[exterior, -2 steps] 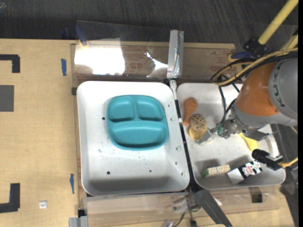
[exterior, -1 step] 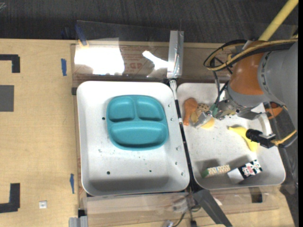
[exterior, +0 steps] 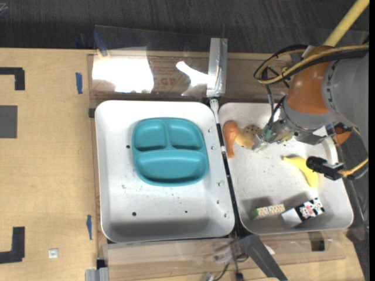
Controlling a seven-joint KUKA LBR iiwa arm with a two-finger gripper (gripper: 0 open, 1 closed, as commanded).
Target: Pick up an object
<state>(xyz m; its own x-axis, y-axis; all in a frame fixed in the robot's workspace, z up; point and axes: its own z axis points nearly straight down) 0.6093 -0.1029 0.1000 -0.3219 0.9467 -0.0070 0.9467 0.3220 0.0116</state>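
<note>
Gripper [exterior: 265,138], finger state indiscernible, low near right bin's [exterior: 345,218] far-left corner, beside an orange object [exterior: 229,136] and what may be a pale lump [exterior: 246,136]; banana [exterior: 303,167] mid-bin.

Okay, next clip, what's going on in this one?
A grey robot arm reaches in from the right over the right bin, its gripper low near the bin's back left, close to an orange object and a small tan piece. Whether it holds anything can't be told. A yellow banana-like item, a small flat packet and a black-and-white box also lie in that bin. The left bin holds a teal divided plate.
</note>
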